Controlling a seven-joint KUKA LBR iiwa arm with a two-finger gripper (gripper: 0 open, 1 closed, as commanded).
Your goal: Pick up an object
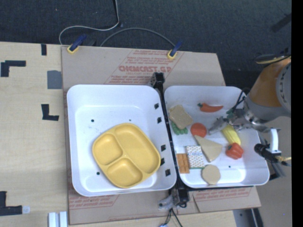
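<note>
The right bin (251,174) holds several toy foods: a red chili (210,108), a tan bread slice (181,116), a green piece (179,129), a red tomato (199,129), a yellow corn cob (231,135), a red pepper (234,151), a pale cheese wedge (210,148), a patterned cracker (195,156), an orange wafer (182,162) and a round cookie (211,174). My gripper (219,124) is low over the right bin, just left of the corn cob and right of the tomato. I see nothing held in it.
The left bin (83,103) holds a yellow divided plate (125,154). The arm with its orange band (266,86) comes in over the right bin's right wall. Black clips (163,148) line the seam between the bins. A cable (113,13) runs behind the bench.
</note>
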